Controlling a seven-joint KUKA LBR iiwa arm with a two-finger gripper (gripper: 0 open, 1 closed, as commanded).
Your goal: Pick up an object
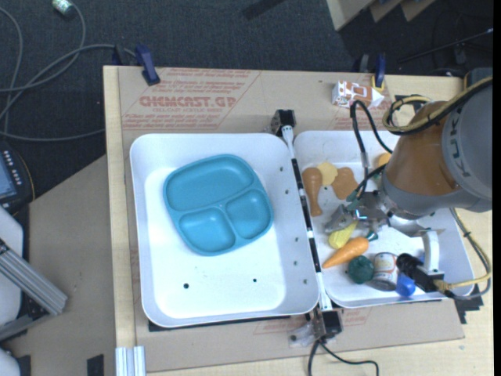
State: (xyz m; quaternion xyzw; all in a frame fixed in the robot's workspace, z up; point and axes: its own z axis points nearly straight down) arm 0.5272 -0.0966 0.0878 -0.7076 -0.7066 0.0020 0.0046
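Bench board point(188, 100) reads "CHEMCAST GP" in red.

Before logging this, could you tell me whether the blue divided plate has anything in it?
Empty: the blue divided plate shows three bare compartments.

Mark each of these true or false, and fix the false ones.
1. The blue tray lies in the left bin. True.
2. The carrot lies in the left bin. False: it lies in the right bin, near the divider.
3. The blue tray has three compartments. True.
4. The arm reaches over the left bin. False: it is over the right bin, with the gripper down among the toys.
5. A dark green object sits just right of the carrot. True.
6. The blue tray holds food. False: its compartments are bare.
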